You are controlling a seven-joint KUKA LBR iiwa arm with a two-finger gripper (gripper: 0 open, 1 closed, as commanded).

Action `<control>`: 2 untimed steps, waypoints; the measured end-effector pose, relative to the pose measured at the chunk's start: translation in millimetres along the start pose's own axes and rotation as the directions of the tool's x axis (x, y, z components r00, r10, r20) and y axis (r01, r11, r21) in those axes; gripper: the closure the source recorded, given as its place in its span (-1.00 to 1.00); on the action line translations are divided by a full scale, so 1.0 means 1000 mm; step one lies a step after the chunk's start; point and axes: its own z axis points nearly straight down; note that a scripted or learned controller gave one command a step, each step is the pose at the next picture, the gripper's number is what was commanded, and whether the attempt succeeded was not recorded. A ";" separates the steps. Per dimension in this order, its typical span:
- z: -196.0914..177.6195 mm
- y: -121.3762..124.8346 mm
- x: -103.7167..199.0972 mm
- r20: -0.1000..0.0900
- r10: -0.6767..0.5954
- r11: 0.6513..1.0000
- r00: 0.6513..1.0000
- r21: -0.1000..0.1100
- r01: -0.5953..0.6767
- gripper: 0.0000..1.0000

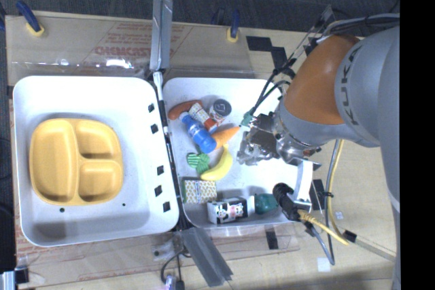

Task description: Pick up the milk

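Milk carton, white with black cow patches, lies on its side against the near wall of the right-hand bin, close to the near edge of the bench. Touching its left end is a small patterned packet; just beside its right end lies a dark green object. Nothing grips the carton.

Farther in, a yellow banana rests next to a small green item. Beyond these lie a blue bottle, an orange carrot, a brown sausage-shaped piece and a can with a grey top, all clustered in the bin's left half.

Gripper hangs over the middle of the right-hand bin, just right of the banana and well apart from the carton. Whether it is open or closed cannot be told; the metal assembly is too cluttered to read.

Left-hand bin holds a yellow compartment tray. A grey divider bar stands at the far end between the two bins.
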 end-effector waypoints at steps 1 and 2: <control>-0.020 -0.032 0.091 -0.001 -0.134 0.991 0.991 -0.001 0.134 1.00; 0.047 -0.063 0.174 0.002 -0.176 0.984 0.984 0.005 0.176 1.00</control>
